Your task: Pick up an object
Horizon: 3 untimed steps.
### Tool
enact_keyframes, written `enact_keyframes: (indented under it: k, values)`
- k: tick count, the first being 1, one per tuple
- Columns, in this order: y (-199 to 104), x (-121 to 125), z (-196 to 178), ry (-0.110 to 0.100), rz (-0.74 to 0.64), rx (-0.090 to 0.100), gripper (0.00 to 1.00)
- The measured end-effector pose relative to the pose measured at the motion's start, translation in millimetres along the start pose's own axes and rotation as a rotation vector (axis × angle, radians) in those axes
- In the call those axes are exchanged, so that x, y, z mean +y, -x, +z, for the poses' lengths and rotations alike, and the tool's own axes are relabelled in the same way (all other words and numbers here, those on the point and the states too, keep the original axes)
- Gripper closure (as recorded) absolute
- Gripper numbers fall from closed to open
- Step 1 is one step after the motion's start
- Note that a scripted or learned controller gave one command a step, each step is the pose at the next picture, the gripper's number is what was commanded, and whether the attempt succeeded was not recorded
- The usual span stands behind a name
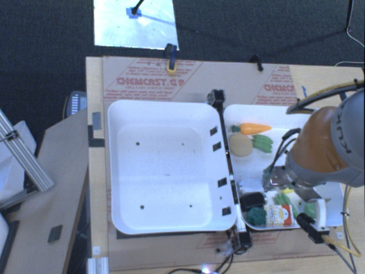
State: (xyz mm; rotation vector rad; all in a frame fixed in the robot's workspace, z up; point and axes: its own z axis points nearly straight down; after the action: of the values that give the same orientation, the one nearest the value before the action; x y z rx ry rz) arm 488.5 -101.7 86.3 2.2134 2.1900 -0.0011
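Observation:
My gripper (276, 181) hangs low over the right bin (239, 114), near its front half, under the grey arm with the orange band (316, 144). Just below it lie a yellow-green piece (283, 197), a black object (251, 200), a dark teal lump (256, 214) and a red and white carton (279, 214). Farther back in the bin are an orange carrot (255, 128), a beige round item (240, 146) and a green pod-like toy (263, 143). The arm hides the bin's right part.
The left bin (122, 113) stands beside the right one, parted by a black clipped divider (223, 147). A brown board (151, 80) lies under both bins. Cables (333, 241) trail at the front right corner.

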Motion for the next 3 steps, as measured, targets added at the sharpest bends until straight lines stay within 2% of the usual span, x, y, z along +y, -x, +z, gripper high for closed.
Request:
enact_keyframes:
  k: [1, 2, 3]
  values:
    - [-14, 86, 2, -0.009, -0.018, 0.018, 1.0]
    - [-93, 138, -105, -0.004, -0.024, 0.022, 1.0]
    - [-113, 136, -306, 0.002, -0.018, 0.022, 1.0]
